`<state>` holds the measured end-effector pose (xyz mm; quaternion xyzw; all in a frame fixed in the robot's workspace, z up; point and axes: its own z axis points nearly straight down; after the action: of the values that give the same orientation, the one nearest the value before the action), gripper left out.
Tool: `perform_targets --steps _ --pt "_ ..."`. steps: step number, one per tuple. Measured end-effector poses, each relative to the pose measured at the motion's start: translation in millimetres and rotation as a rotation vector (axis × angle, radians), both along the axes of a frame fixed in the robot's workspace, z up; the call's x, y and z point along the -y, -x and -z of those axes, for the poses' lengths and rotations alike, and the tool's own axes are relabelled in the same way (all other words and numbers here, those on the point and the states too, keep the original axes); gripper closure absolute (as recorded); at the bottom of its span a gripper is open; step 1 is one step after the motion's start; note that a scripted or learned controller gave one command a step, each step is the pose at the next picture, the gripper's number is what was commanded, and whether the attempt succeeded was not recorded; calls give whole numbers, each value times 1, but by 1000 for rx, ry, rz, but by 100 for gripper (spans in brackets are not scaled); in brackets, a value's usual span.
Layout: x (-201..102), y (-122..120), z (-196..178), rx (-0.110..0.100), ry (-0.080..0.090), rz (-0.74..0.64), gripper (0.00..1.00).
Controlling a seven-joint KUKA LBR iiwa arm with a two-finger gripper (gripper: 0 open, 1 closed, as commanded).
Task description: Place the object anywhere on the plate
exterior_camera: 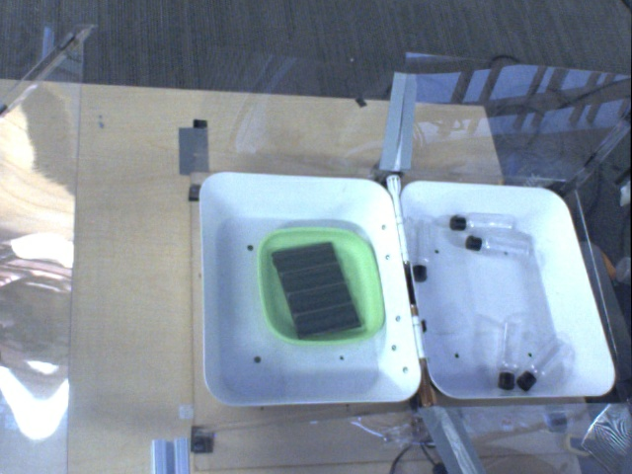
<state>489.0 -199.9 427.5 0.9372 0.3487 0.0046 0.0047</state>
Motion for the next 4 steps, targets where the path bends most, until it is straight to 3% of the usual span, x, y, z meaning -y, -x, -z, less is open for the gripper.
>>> perform_targets --steps 1,2,3,4 --pt "-6 1 113 -9 -6 92 0" --pt "6 -2 7 0 -1 109 0" --pt "5 1 117 -10 -6 112 0" --pt "6 0 -10 3 -2 278 0"
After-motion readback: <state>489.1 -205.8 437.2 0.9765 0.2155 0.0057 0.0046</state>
